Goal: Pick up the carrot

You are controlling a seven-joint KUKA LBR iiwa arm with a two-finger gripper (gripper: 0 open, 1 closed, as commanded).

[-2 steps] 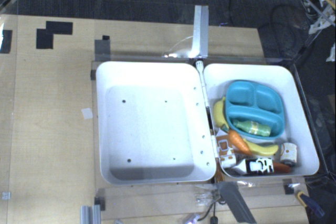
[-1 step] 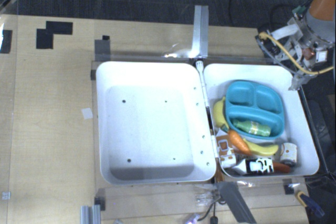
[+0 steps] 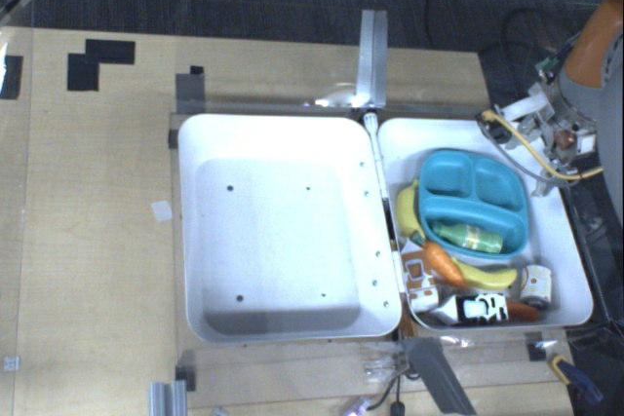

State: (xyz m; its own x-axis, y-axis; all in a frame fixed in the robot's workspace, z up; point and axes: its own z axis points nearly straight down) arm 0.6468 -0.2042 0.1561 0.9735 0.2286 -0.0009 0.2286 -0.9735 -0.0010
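Approach step: gripper (image 3: pixel 558 139) at right bin (image 3: pixel 577 248) rim, finger state unclear; must reach down-left to carrot (image 3: pixel 444 264)

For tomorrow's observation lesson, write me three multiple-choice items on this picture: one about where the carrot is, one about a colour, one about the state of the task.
1. Where does the carrot lie?
A. In the left bin
B. In the right bin, near its front
C. On the bare bench

2. What colour is the divided tray in the right bin?
A. Red
B. Black
C. Blue

3. How does the task stand?
A. The carrot lies in the bin, not lifted
B. The carrot hangs in the air above the left bin
C. The carrot sits on the floor

Answers:
1 B, it lies beside the banana, below the tray.
2 C, the tray is plainly light blue.
3 A, the carrot rests among the other items, with the arm up at the bin's far right corner.
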